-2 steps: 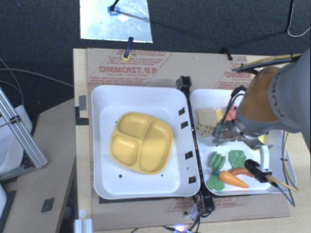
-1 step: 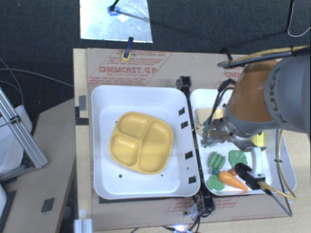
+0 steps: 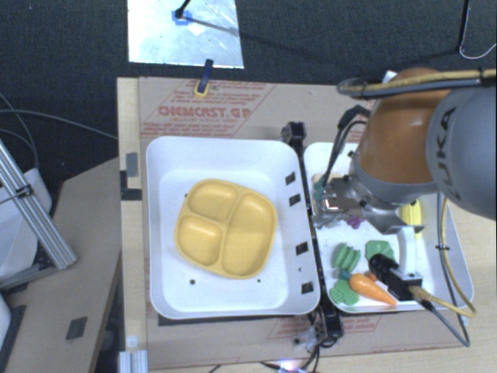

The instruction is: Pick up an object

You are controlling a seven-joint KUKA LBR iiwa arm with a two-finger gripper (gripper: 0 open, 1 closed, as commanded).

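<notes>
- The grey arm's two-finger gripper (image 3: 335,205) hangs low over the far left part of the right white bin (image 3: 458,274); whether it is spread or closed, I cannot tell.
- Near it lie green plastic vegetable pieces (image 3: 345,256) and an orange plastic carrot (image 3: 371,288).
- The left white bin (image 3: 167,231) holds a yellow three-compartment plate (image 3: 226,227).

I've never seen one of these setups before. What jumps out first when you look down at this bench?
The big grey arm with its orange band looms over the right bin, coming in from the right. In the left bin lies a yellow plate with three compartments. At the right bin's near end sits a cluster of toy food: an orange carrot and green pieces.
</notes>
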